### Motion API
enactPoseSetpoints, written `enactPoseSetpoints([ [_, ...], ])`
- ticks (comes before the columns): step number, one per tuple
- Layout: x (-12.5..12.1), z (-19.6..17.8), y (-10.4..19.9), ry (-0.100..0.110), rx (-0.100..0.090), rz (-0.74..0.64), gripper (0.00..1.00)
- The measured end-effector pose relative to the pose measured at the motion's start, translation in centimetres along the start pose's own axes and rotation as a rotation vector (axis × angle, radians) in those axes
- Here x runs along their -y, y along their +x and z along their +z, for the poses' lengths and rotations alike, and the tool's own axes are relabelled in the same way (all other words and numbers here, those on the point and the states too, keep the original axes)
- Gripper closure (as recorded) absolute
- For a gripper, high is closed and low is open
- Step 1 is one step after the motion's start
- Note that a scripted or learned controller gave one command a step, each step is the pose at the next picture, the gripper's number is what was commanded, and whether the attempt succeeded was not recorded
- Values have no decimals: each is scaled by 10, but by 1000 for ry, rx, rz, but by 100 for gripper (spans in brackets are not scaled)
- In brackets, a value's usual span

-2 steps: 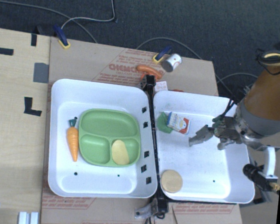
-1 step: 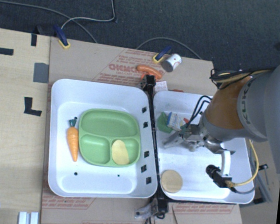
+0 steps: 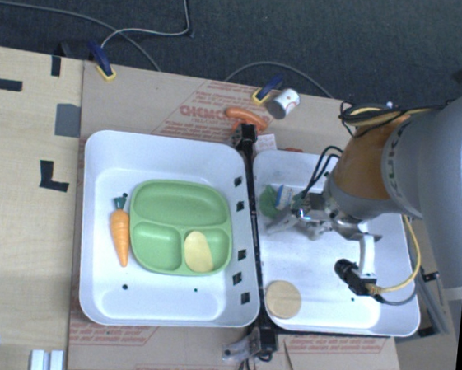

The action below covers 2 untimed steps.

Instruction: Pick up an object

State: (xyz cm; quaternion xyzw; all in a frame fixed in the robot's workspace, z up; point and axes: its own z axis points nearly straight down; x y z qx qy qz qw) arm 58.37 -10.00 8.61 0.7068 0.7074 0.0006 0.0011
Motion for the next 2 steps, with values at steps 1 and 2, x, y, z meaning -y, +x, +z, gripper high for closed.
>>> enactPoseSetpoints([
  [1, -38, 0, -5, -1, 0, 0, 0],
  [2, -78, 1, -7, 0, 0, -1, 0],
])
